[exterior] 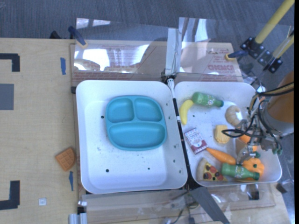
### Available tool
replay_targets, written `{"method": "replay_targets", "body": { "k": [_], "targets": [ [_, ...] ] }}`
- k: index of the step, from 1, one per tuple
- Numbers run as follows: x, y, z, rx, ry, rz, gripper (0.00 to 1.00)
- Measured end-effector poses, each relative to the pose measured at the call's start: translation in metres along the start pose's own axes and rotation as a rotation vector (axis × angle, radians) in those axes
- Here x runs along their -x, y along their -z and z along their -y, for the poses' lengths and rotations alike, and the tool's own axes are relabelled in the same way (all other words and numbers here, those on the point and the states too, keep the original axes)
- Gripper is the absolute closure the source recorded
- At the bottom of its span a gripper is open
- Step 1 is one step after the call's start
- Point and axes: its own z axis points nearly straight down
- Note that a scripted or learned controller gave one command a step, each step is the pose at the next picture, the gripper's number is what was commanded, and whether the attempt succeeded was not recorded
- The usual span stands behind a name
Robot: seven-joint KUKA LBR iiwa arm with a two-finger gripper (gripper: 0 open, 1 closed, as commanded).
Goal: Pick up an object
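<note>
Presently, right bin (273, 171): tool (246, 154) low among the toys — grip state cannot be told, wiring hides it. Nearest candidates: carrot (220, 156) just to its left, long axis running left-right; green bottle (239, 172) just below, lying likewise across the bin.
</note>
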Motion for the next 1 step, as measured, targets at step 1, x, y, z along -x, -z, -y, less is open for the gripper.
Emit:
{"method": "replay_targets", "body": {
  "k": [1],
  "targets": [
    [0.0039, 0.0097, 0.0002, -0.001, -0.001, 0.011, 1.0]
  ]
}}
